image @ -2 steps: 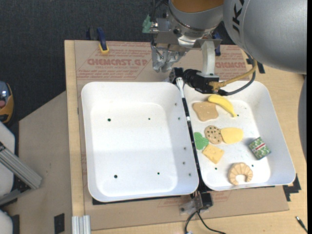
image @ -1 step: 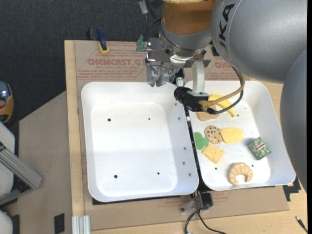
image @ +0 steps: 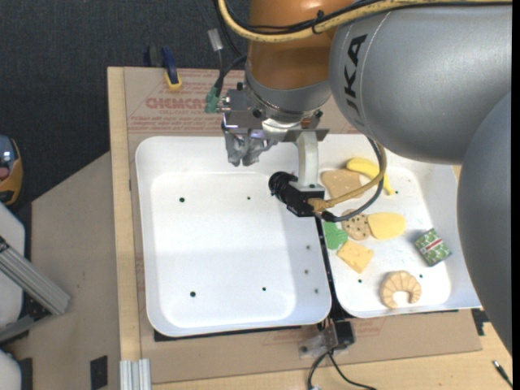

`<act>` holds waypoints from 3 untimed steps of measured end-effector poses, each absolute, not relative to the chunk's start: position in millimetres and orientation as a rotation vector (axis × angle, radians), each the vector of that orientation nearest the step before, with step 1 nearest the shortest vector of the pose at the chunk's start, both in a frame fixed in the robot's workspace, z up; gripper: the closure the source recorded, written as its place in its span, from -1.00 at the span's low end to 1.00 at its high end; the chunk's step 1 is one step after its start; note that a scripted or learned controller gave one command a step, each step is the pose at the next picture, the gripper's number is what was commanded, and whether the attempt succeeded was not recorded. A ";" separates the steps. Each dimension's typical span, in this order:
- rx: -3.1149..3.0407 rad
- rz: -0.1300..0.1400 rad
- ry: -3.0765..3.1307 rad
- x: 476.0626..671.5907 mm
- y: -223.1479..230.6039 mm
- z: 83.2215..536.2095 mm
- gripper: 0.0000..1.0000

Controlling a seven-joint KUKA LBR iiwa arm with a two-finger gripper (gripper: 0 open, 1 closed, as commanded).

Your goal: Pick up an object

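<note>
The arm [image: 390, 63] reaches in from three o'clock; its gripper [image: 244, 149] hangs at the left bin [image: 219, 299]'s twelve o'clock rim, holding nothing that I can see, spread unclear. Croissant [image: 401, 288], cheese wedge [image: 355, 257] and other toy foods lie unpicked in the right bin [image: 439, 299], so the grasp remains.

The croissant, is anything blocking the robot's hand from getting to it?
Nothing covers the croissant; it lies bare in the right bin. The hand hangs over the left bin's back edge, so the bins' rims and the cheese wedge lie between.
</note>
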State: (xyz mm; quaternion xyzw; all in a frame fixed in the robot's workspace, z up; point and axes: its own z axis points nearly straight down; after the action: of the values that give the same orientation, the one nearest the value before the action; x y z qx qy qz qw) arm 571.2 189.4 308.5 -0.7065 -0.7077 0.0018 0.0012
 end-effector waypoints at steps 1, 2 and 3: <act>-2.220 -0.001 -2.223 559.9 213.3 316.2 1.00; -2.216 0.009 -2.221 502.7 224.9 290.0 1.00; -2.219 0.007 -2.220 477.8 224.1 275.0 1.00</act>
State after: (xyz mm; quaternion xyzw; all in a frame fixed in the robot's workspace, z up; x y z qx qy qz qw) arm 477.8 224.1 275.0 -0.7069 -0.7073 0.0022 0.0015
